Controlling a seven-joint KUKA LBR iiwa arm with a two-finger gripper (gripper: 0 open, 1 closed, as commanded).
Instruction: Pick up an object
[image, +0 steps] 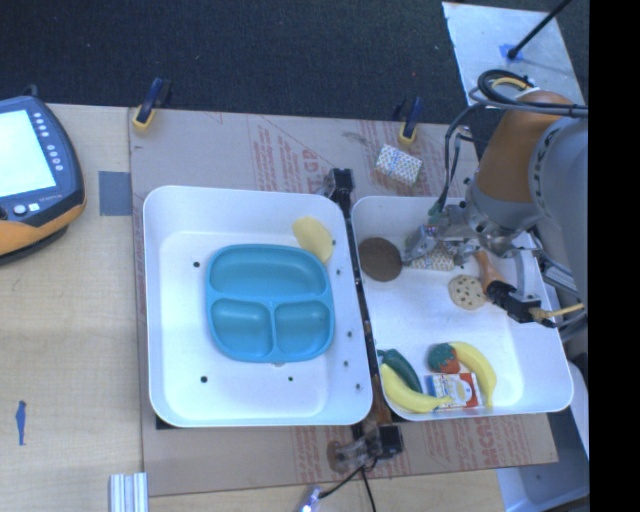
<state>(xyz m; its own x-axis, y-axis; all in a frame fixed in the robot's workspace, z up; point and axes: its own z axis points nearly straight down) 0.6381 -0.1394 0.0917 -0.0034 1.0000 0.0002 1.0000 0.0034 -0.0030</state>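
My gripper (437, 243) hangs low over the far part of the right bin (530, 345), just above a pale speckled item (432, 261) that it partly hides. Left of it lies a round brown disc (380, 258). A tan perforated cracker (465, 291) sits just in front and to the right. At the bin's near edge are a yellow banana (408, 396), a dark green pepper (399, 364), a second banana (478, 366), a green leafy piece (442, 354) and a small red and white box (455, 389).
The left bin (170, 300) holds a blue divided plate (269, 302) and a yellow fruit (313, 238) at its far right corner. A patterned block (398, 163) lies on the bench behind the bins. A teach pendant (28, 170) sits far left.
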